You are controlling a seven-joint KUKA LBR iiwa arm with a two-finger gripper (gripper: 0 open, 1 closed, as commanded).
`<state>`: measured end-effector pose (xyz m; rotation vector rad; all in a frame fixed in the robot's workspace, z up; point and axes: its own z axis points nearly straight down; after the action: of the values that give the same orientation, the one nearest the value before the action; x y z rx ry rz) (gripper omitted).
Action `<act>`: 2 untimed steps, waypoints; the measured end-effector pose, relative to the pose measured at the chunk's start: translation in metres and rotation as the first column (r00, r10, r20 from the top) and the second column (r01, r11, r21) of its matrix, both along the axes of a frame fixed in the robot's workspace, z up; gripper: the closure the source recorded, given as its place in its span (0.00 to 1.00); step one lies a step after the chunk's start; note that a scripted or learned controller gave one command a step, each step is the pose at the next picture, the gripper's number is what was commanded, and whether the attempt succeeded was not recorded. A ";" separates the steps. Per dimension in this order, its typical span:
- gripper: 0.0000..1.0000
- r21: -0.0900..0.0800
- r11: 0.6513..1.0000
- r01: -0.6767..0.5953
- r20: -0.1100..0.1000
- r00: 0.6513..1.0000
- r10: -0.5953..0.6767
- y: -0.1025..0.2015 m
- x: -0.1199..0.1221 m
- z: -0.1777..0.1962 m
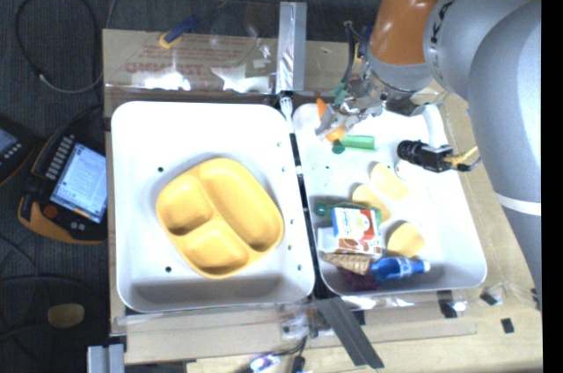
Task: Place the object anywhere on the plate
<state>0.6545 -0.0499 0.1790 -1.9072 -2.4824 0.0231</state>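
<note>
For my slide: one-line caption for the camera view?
Gripper at the right bin's far corner; yellow plate waits in the left bin.

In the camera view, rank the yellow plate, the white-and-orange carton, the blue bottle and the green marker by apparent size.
1. yellow plate, clearly largest
2. white-and-orange carton
3. blue bottle and green marker: both look small and alike, and the bottle is partly hidden, so unranked.

Brightness: even and fairly strong over both bins; the dark floor (53,2) around the bench stays dim.
Glare: the left bin (141,142) and right bin (457,213) read near pure white, their walls partly washed out; clear plastic sheet (202,46) at the bench's far edge glints.
Shadows: soft and short, under the yellow plate (220,217).
Sharpness: slightly soft overall; small items in the right bin lack fine detail.
</note>
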 end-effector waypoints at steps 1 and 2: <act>1.00 0.005 0.998 0.068 0.014 0.998 -0.068 -0.008 -0.031 0.003; 1.00 0.006 0.996 -0.090 0.014 0.996 0.090 0.102 -0.069 0.003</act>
<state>0.5850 0.0517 0.1819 -1.7974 -2.5726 0.0021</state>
